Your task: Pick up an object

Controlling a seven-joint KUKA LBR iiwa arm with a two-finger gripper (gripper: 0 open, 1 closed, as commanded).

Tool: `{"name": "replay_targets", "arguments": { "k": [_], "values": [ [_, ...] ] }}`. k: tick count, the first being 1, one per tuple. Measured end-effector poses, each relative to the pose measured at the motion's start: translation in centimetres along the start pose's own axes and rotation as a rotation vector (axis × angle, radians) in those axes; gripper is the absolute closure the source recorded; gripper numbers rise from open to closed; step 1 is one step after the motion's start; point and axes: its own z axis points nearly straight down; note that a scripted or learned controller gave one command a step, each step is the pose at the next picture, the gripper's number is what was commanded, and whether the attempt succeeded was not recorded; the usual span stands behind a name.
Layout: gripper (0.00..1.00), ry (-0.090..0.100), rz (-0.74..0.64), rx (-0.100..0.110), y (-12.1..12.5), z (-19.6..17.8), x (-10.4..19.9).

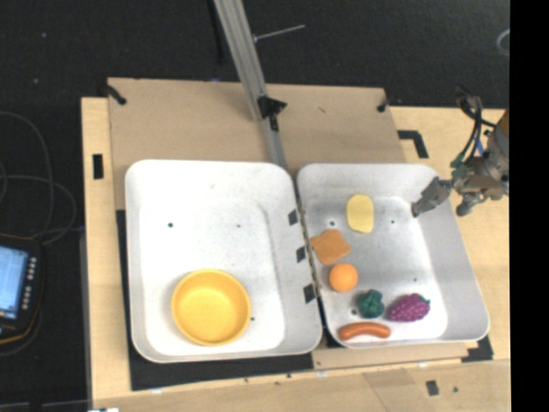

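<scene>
Gripper [448, 199] open (holding nothing) over right bin [446, 256] rim, w/ yellow piece [360, 214] nearby.

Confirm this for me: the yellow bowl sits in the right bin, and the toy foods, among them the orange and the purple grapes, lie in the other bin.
Not quite. The camera view shows the yellow bowl in the left bin, near its front edge. The rest holds with the sides swapped: the toy foods, among them the orange and the purple grapes, lie in the right bin.
</scene>
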Motion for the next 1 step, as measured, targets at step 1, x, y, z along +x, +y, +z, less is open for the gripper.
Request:
{"name": "replay_targets", "arguments": {
  "k": [1],
  "values": [
    [0.0,0.0,0.0,0.0,0.0,0.0,0.0]
  ]
}}
